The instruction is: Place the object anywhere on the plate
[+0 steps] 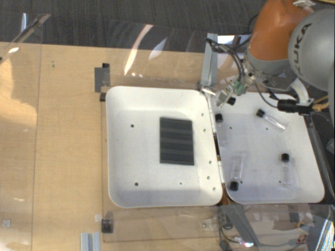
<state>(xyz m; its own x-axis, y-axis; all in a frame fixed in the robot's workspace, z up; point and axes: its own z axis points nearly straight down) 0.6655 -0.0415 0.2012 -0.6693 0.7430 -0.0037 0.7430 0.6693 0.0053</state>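
Observation:
A dark grey ribbed plate [176, 140] lies flat in the middle of the left bin [125, 156]. In the right bin [309, 187] lie three clear tubes with black caps: one [270, 118] at the back, one [236, 171] near the front left, one [285, 167] at the front right. A small black piece [219, 117] sits by that bin's left wall. My gripper [229, 94] hangs over the back left corner of the right bin, close to the wall between the bins, well behind the plate. Nothing shows in its grasp.
The grey and orange arm [282, 30] fills the back right, with cables trailing over the right bin's back edge. A metal bracket [209, 61] stands behind the gap between the bins. Wooden bench surface [52, 140] spreads to the left.

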